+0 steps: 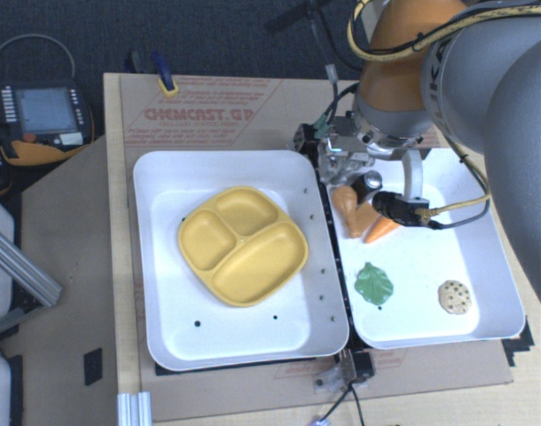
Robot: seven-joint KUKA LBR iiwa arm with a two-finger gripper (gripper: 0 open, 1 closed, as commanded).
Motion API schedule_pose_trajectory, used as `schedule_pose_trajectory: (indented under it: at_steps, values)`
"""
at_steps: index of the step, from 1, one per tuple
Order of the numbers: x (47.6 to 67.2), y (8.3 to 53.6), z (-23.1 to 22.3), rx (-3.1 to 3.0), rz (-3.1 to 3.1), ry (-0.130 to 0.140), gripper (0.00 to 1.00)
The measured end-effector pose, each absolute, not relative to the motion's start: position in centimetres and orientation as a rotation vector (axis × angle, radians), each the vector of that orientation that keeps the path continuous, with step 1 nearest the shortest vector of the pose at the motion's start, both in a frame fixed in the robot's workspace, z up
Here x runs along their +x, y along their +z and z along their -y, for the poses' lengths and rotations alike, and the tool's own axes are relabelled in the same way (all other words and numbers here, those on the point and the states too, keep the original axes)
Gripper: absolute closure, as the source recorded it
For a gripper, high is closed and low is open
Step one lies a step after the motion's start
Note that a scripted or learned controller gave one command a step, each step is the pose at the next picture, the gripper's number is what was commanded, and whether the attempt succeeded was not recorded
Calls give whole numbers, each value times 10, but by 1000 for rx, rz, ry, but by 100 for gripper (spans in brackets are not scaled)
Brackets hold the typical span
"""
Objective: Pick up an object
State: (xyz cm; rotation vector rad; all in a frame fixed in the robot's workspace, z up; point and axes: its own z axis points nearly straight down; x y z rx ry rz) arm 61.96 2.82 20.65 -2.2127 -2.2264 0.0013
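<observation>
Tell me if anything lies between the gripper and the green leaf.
Yes: a tan piece and an orange piece lie in the right bin between the gripper and the green leaf.

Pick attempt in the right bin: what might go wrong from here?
1. The gripper hangs over the tan piece and the orange piece, which appear to touch. It may nudge both and lift neither.
2. Both lie close to the right bin's left wall, so a descent there might clip the rim.
3. The green leaf looks flat, so it is likely a poor fallback target.
</observation>
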Motion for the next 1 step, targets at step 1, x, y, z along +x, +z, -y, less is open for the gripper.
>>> schedule_pose_trajectory:
  at_steps: [1]
  values:
    - [637, 205, -87, -2213, 2228, -2, 100]
